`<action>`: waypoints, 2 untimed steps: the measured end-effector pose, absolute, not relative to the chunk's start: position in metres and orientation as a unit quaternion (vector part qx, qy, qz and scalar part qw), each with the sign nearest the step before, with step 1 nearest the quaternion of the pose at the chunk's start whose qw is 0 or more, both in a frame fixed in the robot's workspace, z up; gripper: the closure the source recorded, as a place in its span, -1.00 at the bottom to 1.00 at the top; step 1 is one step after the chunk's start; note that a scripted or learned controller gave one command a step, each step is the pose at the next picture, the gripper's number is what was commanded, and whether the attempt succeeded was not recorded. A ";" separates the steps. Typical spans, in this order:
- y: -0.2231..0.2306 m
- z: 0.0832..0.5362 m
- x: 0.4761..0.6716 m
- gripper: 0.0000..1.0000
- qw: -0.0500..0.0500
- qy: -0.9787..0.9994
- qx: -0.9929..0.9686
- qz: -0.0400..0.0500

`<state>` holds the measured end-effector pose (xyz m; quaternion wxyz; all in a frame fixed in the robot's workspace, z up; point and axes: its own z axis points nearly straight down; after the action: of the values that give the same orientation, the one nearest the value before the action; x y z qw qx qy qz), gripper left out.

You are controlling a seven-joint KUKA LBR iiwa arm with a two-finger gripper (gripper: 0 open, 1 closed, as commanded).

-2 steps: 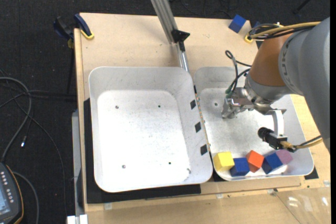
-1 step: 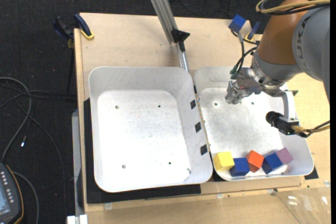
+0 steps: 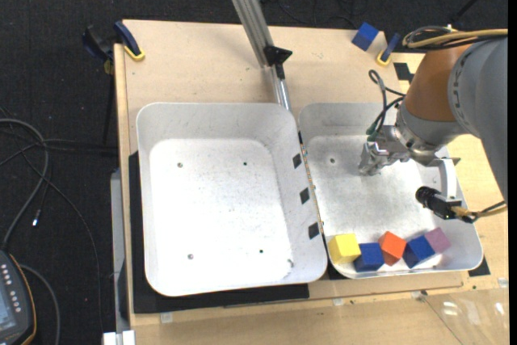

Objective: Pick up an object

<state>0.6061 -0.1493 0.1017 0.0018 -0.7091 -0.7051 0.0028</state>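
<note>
Wooden tabletop (image 3: 202,61) carries two white bins; over the right bin (image 3: 339,121) hangs the claw (image 3: 373,159), its state unclear, apart from coloured blocks (image 3: 392,248) along the near wall.

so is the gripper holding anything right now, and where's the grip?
Nothing held. The gripper is over bare floor of the right bin; the blocks lie apart along its near edge.

1. You see the grey two-finger gripper (image 3: 370,163) low over the right shallow white bin (image 3: 339,129).
2. Your small coloured blocks, yellow cube (image 3: 344,246) through orange cube (image 3: 393,246), line its near wall.
</note>
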 end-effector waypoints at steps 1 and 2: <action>-0.200 0.095 0.593 1.00 -0.001 -0.705 -0.709 0.002; -0.196 0.095 0.595 -1.00 0.000 -0.708 -0.707 0.000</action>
<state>0.5950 -0.1960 0.0953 -0.0001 -0.7066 -0.7077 0.0003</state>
